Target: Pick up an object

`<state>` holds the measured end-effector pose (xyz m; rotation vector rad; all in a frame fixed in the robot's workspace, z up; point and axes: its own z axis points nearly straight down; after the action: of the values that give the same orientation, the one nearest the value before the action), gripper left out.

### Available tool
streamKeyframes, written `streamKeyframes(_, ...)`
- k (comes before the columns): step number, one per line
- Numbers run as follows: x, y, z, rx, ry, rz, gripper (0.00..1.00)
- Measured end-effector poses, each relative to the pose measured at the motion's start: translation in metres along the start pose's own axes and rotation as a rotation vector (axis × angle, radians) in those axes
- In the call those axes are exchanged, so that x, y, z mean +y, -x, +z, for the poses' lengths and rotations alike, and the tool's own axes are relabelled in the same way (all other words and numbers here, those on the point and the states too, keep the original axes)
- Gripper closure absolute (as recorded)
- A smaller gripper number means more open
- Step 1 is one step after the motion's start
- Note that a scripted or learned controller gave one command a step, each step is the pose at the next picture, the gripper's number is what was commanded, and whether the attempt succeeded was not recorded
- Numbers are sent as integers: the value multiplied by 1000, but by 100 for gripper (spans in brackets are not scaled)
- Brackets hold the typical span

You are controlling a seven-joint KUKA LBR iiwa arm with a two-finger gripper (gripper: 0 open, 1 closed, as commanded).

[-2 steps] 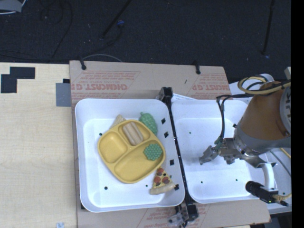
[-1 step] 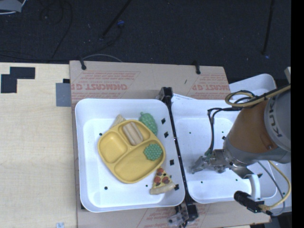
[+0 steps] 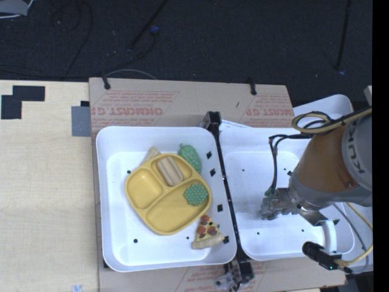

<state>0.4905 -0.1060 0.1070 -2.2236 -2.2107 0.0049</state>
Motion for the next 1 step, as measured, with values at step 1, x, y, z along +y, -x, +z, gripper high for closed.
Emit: streamKeyframes(1, -4, 2, -43, -2, 7, -3, 100)
